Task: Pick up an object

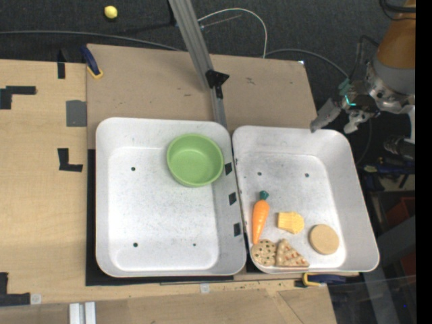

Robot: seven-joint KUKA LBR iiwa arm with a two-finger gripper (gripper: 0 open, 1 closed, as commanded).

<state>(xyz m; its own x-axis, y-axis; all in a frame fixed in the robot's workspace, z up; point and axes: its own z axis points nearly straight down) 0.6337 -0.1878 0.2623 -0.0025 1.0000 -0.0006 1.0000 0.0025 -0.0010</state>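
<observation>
In the right bin (337, 160) lie an orange carrot (260, 218), a yellow cheese wedge (291, 222), a round tan cookie-like disc (324, 239), a chocolate-chip cookie (264, 252) and a pizza slice (290, 255). They cluster near the bin's front. A green bowl (195, 159) sits in the left bin (121, 201), toward its back right. My gripper (335, 117) hangs above the right bin's far right corner, well away from the objects. Its two fingers are spread apart with nothing between them.
A grey metal pole (192, 32) slants across the back of the bench. A small yellow ball (111, 11) lies on the dark floor at the far left. Cables run behind the bins.
</observation>
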